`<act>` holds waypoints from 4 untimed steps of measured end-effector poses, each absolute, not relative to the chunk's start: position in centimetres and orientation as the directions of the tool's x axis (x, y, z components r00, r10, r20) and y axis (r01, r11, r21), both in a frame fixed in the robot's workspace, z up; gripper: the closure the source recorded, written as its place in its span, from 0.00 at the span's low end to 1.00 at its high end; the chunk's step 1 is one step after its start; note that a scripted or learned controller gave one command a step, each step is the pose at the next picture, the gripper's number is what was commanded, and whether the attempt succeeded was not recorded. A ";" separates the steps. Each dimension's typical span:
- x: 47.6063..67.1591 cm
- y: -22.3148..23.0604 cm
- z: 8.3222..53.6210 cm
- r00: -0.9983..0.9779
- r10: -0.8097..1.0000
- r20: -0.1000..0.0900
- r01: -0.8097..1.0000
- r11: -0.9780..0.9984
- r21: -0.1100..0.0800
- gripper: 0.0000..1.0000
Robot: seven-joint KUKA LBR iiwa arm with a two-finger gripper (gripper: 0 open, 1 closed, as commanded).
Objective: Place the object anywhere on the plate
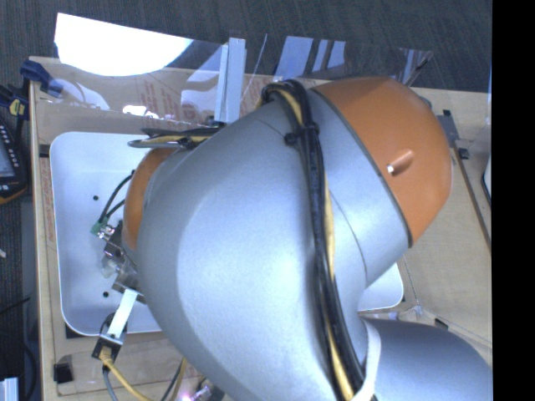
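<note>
My grey arm [276,249], with its orange band [393,165], covers most of both bins and hides whatever lies under it. Its wrist reaches down into the left bin [63,224]. Part of the gripper [110,249] shows as small metal pieces low over that bin's white floor, near the left wall. I can make out nothing between or beside those pieces.
A strip of the left bin's floor shows along its left side. A corner of the right bin [391,295] peeks out under the arm. The wooden bench [468,249] lies to the right, a clear upright panel [232,73] stands at the back, and black gear [8,161] sits at the left edge.
</note>
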State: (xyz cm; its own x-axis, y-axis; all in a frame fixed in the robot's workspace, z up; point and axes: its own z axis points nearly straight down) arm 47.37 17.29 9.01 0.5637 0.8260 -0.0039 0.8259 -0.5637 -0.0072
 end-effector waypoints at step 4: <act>48.1 3.5 20.5 -0.017 1.000 0.000 1.000 0.017 -0.007 1.00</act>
